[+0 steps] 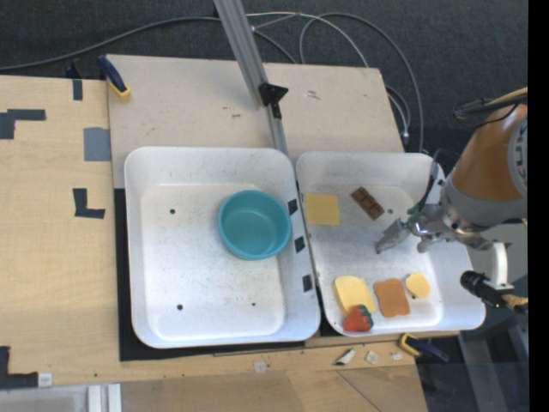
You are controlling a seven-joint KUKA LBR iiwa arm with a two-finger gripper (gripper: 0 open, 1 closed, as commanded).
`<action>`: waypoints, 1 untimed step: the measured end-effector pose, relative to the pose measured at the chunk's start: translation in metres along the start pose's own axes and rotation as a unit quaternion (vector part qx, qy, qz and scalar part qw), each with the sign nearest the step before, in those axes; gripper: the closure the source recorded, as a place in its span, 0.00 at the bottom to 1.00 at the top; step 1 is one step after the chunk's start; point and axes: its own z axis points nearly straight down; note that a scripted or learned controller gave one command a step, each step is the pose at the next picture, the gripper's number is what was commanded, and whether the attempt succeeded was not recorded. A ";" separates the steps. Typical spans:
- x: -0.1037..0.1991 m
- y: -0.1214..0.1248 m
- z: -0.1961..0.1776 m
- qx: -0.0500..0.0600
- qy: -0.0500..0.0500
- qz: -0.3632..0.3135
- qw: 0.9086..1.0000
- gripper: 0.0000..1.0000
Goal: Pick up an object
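The right bin [343,166] has six small things in it. A pale yellow square [322,209] lies on the left side of this bin. To the right of it is a little brown bar [367,202], tilted. Along the near side sit four more things. There is a yellow piece [351,292], and a red strawberry [358,319] is touching its near edge. Just to the right is an orange-brown slice [391,298]. A small yellow round piece [418,286] is next to that.

The gripper [405,238] is over the right bin. It is between the brown bar and the things along the near side. Its two fingers are spread apart, with one finger [390,239] pointing left. Nothing is between them. The grey arm with the orange band [486,161] comes in from the right.

The left bin [154,170] holds a blue bowl [254,224], close to its right wall. Both bins sit on a wooden bench [43,196]. A grey pole [244,45] slants up from between the bins at the far side. Cables [343,24] lie on the dark floor far behind.
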 end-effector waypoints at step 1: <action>0.000 0.002 -0.013 -0.003 0.000 -0.001 1.000 1.00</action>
